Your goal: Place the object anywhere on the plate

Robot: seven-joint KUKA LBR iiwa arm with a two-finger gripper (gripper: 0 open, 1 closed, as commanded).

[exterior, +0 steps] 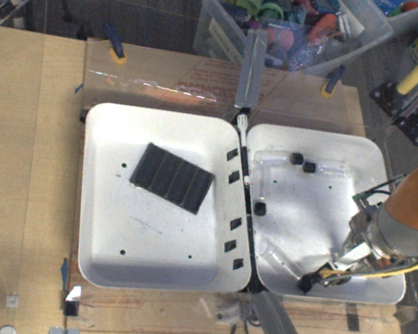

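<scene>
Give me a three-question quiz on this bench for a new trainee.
1. True or false: the dark ribbed plate lies in the left-hand bin.
2. The claw is over: A) the left-hand bin, B) the right-hand bin, C) the bare bench.
3. Fill in: the arm enters from the view's ___ side.
Key: 1 true; 2 B; 3 right.
</scene>
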